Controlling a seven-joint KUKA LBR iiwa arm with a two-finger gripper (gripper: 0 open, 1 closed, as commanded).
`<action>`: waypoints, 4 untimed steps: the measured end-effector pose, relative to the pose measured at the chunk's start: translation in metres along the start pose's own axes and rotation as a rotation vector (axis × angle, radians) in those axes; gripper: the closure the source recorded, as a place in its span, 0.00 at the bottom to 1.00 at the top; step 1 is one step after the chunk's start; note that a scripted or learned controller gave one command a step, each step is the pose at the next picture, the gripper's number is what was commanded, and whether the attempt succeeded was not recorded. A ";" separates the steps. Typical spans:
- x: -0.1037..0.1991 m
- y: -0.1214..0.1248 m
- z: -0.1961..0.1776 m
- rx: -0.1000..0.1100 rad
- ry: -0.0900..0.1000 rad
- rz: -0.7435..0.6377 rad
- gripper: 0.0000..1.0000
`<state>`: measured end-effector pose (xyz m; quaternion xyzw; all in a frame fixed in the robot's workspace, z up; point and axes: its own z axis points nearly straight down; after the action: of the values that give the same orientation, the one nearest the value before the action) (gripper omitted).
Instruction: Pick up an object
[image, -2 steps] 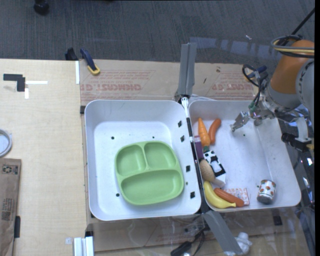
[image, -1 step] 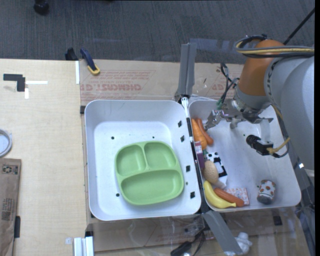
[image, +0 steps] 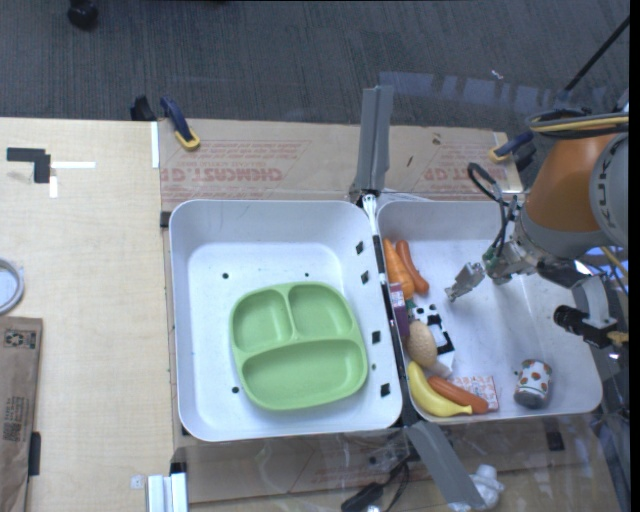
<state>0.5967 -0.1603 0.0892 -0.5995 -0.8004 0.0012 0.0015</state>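
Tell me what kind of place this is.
Probably a robotics lab bench for pick-up trials: a KUKA arm reaches over two white bins, toy food like a banana lies in one, and a green divided plate in the other.

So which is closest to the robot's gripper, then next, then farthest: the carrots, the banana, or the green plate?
From the gripper, in the camera view:
1. Carrots, at the right bin's left wall.
2. Banana, at the same bin's near-left corner.
3. Green plate, over in the left bin.
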 end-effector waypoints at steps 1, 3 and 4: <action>-0.051 0.000 0.000 -0.002 0.006 0.151 0.00; -0.044 -0.051 0.000 -0.002 0.009 -0.003 0.00; -0.058 0.008 0.000 -0.005 0.009 0.087 0.00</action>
<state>0.6203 -0.2140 0.0890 -0.6338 -0.7735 -0.0032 0.0035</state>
